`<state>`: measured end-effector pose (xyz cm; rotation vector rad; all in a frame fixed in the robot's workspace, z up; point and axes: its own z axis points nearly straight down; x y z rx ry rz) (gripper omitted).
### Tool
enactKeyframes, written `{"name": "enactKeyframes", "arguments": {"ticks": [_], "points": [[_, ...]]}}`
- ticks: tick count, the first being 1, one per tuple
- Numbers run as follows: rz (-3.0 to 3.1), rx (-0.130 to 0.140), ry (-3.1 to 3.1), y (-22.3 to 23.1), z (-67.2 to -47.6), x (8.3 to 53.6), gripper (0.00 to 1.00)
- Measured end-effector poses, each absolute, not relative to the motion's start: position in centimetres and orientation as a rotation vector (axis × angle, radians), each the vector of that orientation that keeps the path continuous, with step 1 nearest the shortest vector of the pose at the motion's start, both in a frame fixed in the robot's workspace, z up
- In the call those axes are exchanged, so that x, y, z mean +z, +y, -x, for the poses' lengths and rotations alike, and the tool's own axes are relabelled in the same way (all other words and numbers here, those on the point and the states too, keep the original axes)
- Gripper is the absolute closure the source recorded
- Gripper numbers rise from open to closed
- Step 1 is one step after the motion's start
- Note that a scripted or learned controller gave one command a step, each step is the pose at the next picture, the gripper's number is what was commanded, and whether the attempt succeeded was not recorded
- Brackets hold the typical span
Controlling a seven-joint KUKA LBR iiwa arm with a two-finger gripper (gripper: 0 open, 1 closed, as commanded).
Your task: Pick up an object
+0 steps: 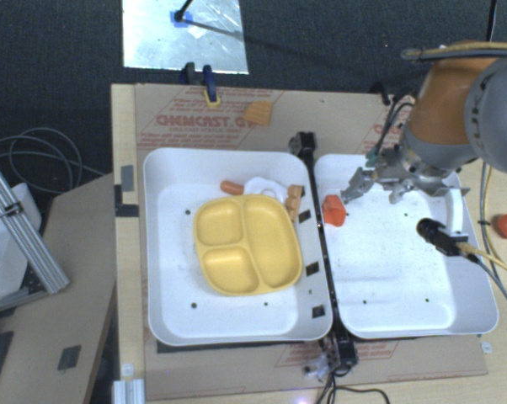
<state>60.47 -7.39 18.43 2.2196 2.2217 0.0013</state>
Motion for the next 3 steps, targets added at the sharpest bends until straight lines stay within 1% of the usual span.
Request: {"name": "enactKeyframes", "arguments": {"ticks": [1, 2, 3], "points": [[-2.223, -0.003, 2.222, -9.1, -59.5, 8.0, 0.00], [-2.220, 0.002, 2.221, -9.6, -58.8, 11.1, 0.00], [-2.220, 0.003, 2.218, -12.4, -60.3, 10.8, 0.00]]}}
